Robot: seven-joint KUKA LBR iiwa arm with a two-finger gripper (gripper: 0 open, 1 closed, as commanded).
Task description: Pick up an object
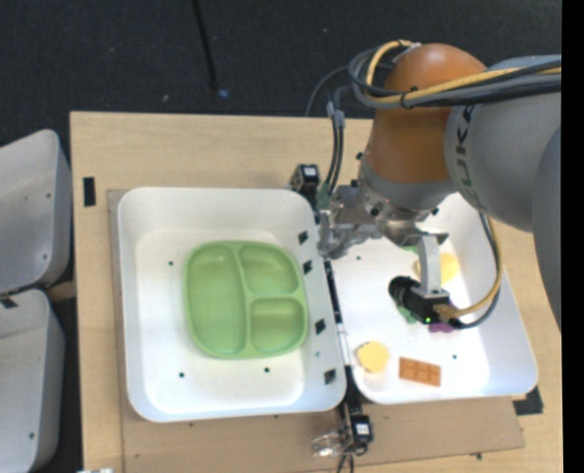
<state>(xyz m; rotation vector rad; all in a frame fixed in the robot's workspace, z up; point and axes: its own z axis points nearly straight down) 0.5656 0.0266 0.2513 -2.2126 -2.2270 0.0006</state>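
In the right bin (pixel 488 363), near its front edge, lie a small round yellow piece (pixel 373 356) and a flat orange-brown block (pixel 420 371). A little behind them a purple bit (pixel 442 327) peeks out. A pale yellow thing (pixel 450 266) lies further back, partly hidden by the arm. My gripper (pixel 337 235) hangs under the orange wrist, low over the right bin's left rim, by the divide between the bins. It stands well behind the yellow piece, and I see nothing held in it.
The left bin (pixel 154 372) holds a green divided plate (pixel 245 299) in its middle. The big grey and orange arm covers the back of the right bin. Wooden bench edges run around both bins.
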